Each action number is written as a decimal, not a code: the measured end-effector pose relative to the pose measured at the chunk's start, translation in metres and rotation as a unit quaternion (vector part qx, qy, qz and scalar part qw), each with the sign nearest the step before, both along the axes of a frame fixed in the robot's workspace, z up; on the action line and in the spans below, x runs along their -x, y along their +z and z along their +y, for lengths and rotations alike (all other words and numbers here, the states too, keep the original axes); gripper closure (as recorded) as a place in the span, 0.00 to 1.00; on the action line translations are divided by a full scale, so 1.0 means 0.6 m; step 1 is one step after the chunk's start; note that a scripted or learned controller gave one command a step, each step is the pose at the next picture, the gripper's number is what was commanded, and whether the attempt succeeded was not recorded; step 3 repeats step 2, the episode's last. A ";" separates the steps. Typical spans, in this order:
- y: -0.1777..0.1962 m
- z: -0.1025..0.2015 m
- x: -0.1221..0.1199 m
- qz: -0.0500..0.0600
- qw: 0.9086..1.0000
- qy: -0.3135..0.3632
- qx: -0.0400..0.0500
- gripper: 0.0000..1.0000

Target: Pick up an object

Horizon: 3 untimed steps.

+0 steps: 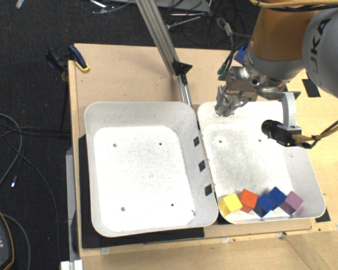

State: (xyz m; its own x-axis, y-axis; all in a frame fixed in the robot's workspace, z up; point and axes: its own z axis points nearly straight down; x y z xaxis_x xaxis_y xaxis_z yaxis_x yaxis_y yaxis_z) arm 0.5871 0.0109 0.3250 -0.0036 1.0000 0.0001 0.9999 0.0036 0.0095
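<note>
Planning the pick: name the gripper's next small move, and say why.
Probably carry the gripper toward the near edge of the right bin. It sits over the bin's far left corner, while the yellow, orange, blue and purple blocks cluster along the near edge.

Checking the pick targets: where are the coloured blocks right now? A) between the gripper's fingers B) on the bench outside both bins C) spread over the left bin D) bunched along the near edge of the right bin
D: the yellow block, orange block, blue block and purple block sit bunched at the right bin's near edge.
</note>
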 end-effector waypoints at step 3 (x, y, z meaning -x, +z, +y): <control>0.202 -0.294 -0.058 0.000 1.000 -0.006 0.003 1.00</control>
